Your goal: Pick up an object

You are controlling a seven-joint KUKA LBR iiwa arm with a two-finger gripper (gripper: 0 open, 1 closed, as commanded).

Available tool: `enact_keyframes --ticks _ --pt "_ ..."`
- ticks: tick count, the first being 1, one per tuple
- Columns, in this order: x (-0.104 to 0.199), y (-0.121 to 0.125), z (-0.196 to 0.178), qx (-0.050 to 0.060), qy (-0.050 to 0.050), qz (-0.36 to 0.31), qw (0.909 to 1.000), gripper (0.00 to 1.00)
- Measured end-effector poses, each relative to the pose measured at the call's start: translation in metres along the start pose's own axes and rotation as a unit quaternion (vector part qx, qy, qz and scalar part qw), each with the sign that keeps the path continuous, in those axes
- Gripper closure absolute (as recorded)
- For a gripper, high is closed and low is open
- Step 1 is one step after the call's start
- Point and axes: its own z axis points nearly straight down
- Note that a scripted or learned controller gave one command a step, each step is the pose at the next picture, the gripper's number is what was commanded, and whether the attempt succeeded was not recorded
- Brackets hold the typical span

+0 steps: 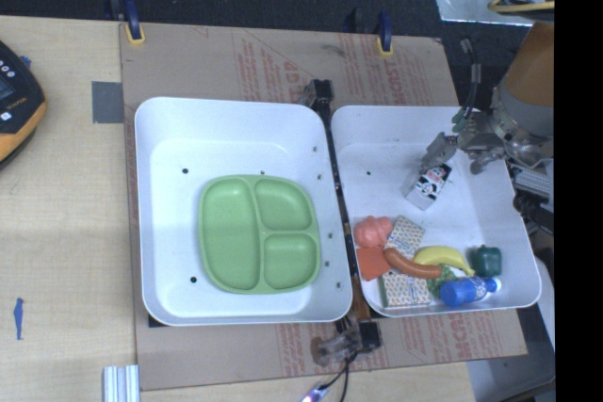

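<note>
- The tabletop (pixel 66 231) is seen carrying a brown board on which two shallow white bins are set side by side; no object has been lifted clear of them, as far as can be judged.
- The left bin (pixel 165 132) is occupied by a green divided plate (pixel 256 233), which lies flat near its middle and is left untouched.
- The right bin (pixel 377 132) is where the loose things are gathered, and the arm (pixel 532 71) is reached in over its far right corner.
- The gripper (pixel 450 146) is held low over the upper part of the right bin, just above a small white carton (pixel 428 184) with dark markings; the carton appears to lie at the gripper's tip, but whether it is clasped or merely touched cannot be told, nor can the spread of the gripper be made out.
- A cluster is left at the near edge of the right bin: a pink lump (pixel 374 230), a patterned packet (pixel 406 235), an orange piece (pixel 372 263), a banana (pixel 443 255), a blue bottle (pixel 464 291) and a dark green item (pixel 486 257), all close together and undisturbed.
- The task is judged to be at the grasp stage: an approach to the carton is made, while a secure hold and a lift remain to be shown.
</note>
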Motion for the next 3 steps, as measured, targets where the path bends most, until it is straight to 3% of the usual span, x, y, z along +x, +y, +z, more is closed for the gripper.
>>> enact_keyframes --ticks 1,2,3 --pt "-0.011 0.014 0.097 0.001 0.001 0.0 1.0 0.0" --pt "-0.012 0.015 0.085 0.0 -0.001 -0.001 1.0 1.0" --pt "0.011 0.06 0.102 0.014 0.0 0.001 0.9999 1.0"
